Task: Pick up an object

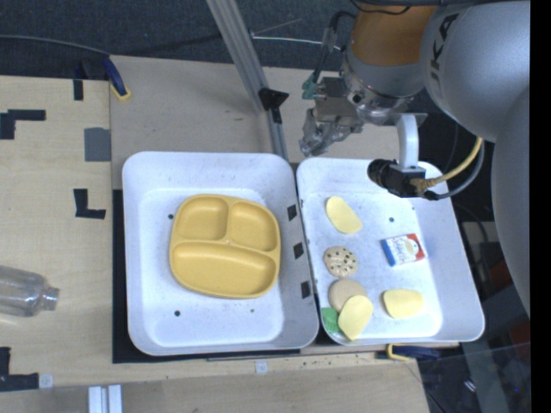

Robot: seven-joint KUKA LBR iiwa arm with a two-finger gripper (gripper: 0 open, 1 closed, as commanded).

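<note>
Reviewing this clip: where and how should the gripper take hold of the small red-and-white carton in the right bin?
Probably from straight above, closing across the carton's narrower width. It lies flat and slightly skewed, apart from neighbouring items, so both its long edges look free for the fingers.

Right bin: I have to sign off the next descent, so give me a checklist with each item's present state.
1. Pincer above the bench, clear of the items: ok, it sits at the right bin's far-left corner.
2. Nothing between the fingers: cannot tell, they are too dark and small to read.
3. Targets in the bin: ok, a cookie, a small carton and yellow pieces lie there.
4. Targets apart enough for a clean grasp: not ok at the near edge, where three items touch; cookie and carton lie alone.
5. Left bin: ok, the yellow tray lies flat inside.
</note>
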